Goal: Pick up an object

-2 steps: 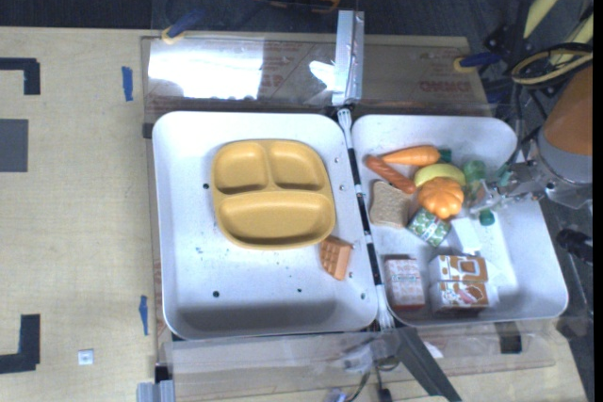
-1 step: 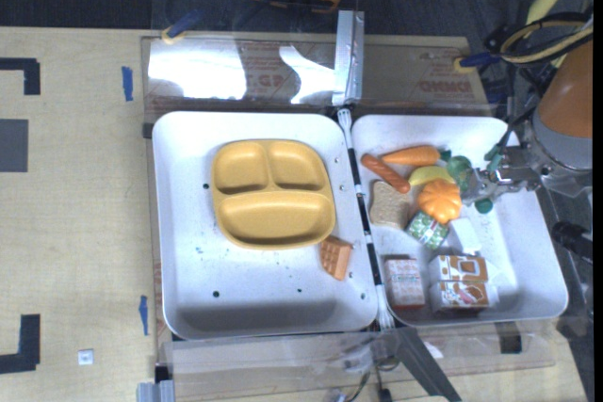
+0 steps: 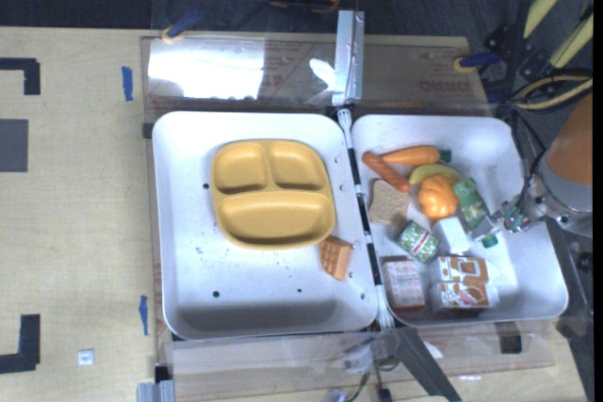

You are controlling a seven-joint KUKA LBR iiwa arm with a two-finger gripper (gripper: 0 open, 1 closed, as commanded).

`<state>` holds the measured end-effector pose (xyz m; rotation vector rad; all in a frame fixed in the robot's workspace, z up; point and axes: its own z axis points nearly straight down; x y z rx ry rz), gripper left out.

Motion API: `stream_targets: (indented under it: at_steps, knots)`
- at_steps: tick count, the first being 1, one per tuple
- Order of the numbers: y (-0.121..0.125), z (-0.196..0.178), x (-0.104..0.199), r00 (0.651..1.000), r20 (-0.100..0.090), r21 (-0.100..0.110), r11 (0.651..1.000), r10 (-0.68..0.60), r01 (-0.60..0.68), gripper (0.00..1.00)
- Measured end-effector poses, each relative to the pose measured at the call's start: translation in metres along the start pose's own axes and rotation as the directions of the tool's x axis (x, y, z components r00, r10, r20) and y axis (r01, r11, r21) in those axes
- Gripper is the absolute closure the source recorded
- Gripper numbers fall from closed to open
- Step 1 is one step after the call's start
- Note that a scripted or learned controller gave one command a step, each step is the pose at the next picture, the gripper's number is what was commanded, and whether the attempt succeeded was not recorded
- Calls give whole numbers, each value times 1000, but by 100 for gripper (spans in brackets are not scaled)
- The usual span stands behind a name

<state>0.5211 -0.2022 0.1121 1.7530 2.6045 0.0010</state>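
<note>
**Arm at the right rim, food piled in the right bin**

The bench [image 3: 66, 202] carries two white bins side by side. The left bin [image 3: 188, 297] holds a yellow divided plate [image 3: 273, 193] in its middle, nearer the far edge, and a small orange cracker-like piece [image 3: 335, 257] lying against its right wall, near the front.

The right bin [image 3: 537, 282] holds the pile of things to pick from. Along the far edge lie two carrots [image 3: 400, 160], one crossing the other. Just in front of them sit a yellow fruit [image 3: 429, 174] and an orange pepper [image 3: 436, 197], touching, with a green packet [image 3: 469, 201] at their right. A slice of brown bread [image 3: 384, 202] lies by the left wall. Toward the front edge are a juice carton [image 3: 462, 282] and, on its left, a flat reddish packet [image 3: 403, 282]; a small green-and-white box [image 3: 418, 240] rests between these and the pepper.

The arm [image 3: 575, 165] reaches in over the right rim. Its claw [image 3: 499, 221] sits low near the green packet; whether it is wide or closed I cannot tell.
</note>
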Motion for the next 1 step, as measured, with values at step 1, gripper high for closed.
stream_targets:
  at_steps: [1]
  knots:
    - [67, -108, 40, 999, 1, -1, 999, -48, 48, 100]
